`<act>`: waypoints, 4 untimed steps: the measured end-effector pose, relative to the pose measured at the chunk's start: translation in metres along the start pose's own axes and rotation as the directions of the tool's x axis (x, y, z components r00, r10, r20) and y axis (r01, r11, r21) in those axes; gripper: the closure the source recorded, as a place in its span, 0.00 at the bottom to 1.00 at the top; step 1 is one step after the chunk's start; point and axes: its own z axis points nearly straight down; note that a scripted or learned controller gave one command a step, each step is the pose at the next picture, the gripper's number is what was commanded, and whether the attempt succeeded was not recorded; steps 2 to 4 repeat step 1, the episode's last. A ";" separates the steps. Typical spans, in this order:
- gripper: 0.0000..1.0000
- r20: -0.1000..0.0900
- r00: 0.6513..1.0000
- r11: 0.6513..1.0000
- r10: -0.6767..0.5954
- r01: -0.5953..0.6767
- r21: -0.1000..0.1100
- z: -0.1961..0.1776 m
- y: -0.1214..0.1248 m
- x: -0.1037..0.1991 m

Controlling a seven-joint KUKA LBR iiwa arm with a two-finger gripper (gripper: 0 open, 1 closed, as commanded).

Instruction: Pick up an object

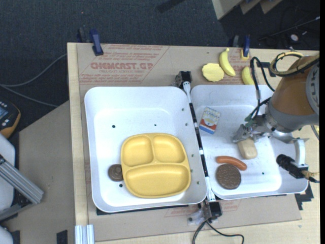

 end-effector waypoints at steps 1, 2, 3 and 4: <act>1.00 -0.002 1.000 1.000 -0.012 0.012 -0.008 -0.095 0.008 0.108; 1.00 -0.002 1.000 1.000 -0.012 0.012 -0.008 -0.095 0.008 0.108; 1.00 -0.002 1.000 1.000 -0.012 0.012 -0.008 -0.095 0.008 0.108; 1.00 -0.002 1.000 1.000 -0.012 0.012 -0.008 -0.095 0.008 0.108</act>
